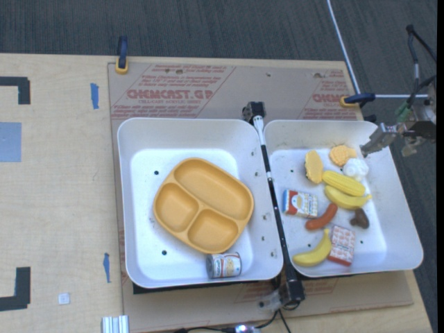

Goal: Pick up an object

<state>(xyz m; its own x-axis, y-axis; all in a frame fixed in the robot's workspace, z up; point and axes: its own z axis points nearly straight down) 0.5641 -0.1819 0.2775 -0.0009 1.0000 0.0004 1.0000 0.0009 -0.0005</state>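
Beside fingers (375,142): white ball (356,167), just lower-left, apart.

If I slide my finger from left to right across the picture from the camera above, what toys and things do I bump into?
Yellow divided plate → small can → little milk carton → red sausage → brown lump → gripper at the right bin's top corner.

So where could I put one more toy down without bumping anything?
In the left bin, there's bare white floor above the yellow divided plate and beside the small can. In the right bin, it's crowded in the middle around the bananas; only the strip along its right wall is free.
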